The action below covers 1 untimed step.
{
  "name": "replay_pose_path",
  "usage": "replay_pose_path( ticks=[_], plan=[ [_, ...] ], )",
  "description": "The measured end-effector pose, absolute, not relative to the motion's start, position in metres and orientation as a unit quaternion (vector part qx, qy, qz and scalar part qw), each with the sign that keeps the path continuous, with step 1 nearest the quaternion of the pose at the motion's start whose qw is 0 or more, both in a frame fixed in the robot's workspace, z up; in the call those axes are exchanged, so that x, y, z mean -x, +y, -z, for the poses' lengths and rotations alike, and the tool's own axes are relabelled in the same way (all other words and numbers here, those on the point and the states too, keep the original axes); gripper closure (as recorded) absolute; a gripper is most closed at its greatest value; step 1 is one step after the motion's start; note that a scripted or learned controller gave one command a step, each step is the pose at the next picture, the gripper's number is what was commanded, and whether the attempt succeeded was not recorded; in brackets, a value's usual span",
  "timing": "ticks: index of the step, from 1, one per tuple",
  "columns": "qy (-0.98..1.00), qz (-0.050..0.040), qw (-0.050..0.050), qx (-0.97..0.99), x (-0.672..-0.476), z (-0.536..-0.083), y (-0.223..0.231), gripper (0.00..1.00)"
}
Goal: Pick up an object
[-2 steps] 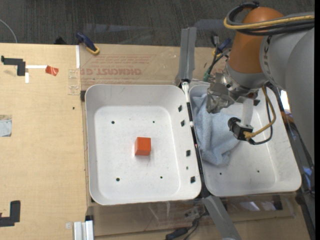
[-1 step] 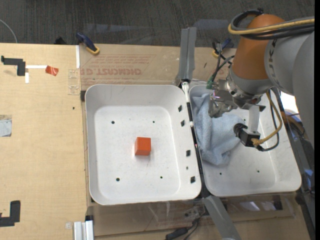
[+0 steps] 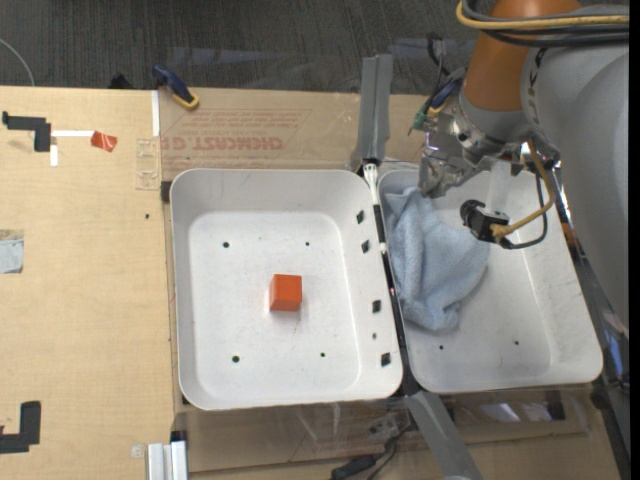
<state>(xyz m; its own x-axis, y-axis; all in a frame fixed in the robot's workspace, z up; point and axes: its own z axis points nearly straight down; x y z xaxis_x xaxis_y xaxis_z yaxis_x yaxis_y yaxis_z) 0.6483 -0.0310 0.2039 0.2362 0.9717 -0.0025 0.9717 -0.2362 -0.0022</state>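
My tool (image 3: pixel 437 180) sits low at the top-left corner of the right bin (image 3: pixel 540 363), right at the upper edge of the blue-grey cloth (image 3: pixel 432 258). I can't tell how it's set from this slanted overhead view; the wrist and cabling cover it. I also can't say whether it has any cloth. It looks at most touching the top fold.

The cloth lies crumpled against the right bin's left wall, running from about 11 o'clock of that bin down toward 8 o'clock. It's bunched there, so my guess is the arm comes in over that corner because it's the highest, easiest fold to pinch. The orange band (image 3: pixel 510 43) of the arm is at 12 o'clock above the tool, and the grey arm body fills the 3 o'clock side, so the reach is steep and close to the divider between the bins.

Other candidate: a small red-orange block (image 3: pixel 286 293) near the centre of the left bin (image 3: pixel 200 358), well apart from the tool, around 8 o'clock from it. It's sitting flat and alone, a clean grasp, but the arm isn't aimed there.

Both bins rest on the table (image 3: pixel 80 298). Judgement: pick not yet done; cloth is the likely target; risk is clipping the bin wall.
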Motion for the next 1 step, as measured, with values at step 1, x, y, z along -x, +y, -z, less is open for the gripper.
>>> replay_pose_path(
  ticks=[1],
  plan=[
    [-0.618, -0.0016, 0.000, 0.786, -0.6483, -0.2038, -0.0311, 0.00]
  ],
)
